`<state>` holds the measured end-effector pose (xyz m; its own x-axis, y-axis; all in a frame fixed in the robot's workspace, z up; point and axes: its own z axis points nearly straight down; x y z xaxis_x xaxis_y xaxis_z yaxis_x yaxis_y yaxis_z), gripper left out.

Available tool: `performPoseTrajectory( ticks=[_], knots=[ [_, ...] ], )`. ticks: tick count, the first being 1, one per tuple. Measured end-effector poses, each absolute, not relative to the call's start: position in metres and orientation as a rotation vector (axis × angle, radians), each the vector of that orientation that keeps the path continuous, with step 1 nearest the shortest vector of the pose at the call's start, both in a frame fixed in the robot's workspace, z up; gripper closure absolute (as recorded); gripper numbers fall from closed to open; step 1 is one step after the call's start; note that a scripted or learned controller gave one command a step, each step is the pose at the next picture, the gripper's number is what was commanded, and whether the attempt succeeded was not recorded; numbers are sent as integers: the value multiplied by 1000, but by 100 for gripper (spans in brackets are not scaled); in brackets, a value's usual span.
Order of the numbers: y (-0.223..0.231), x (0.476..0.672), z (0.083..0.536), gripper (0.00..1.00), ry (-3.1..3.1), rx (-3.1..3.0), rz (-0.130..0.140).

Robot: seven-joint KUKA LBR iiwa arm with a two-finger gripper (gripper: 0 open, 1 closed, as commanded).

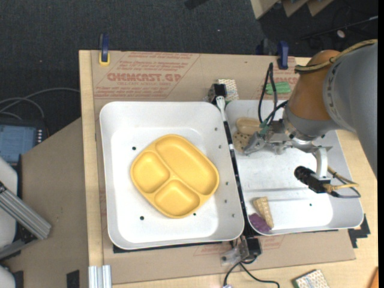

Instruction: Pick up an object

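Cam view: the claw (264,141) hangs low over the back part of the right shallow white bin (279,182), wrist bent down toward the floor of the bin. Can't tell whether it's open or closed, and nothing is visibly gripped.

Likeliest target is the tan rounded lump (246,125), just beside the claw on the side toward the other bin and tucked near the bin's corner wall. That's prob. why the arm comes in at a slant and not straight down. A speckled beige scrap (240,140) sits right by it, also next to the claw.

Other candidates, a pale cone-shaped piece (262,207) touching a small purple piece (259,222), lie well apart from the claw at the near rim.

The yellow three-compartment plastic plate (174,176) lies flat in the left shallow white bin (120,138), beyond the divider from the claw — too wide for an easy pinch, I'd judge.

Both bins rest on the tan board surface (150,77).
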<state>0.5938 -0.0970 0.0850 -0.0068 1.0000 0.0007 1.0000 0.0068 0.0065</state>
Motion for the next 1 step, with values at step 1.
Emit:
performPoseTrajectory(
  ticks=[1],
  knots=[
    [-168,616,194,0,2206,2215,7]
  ],
)
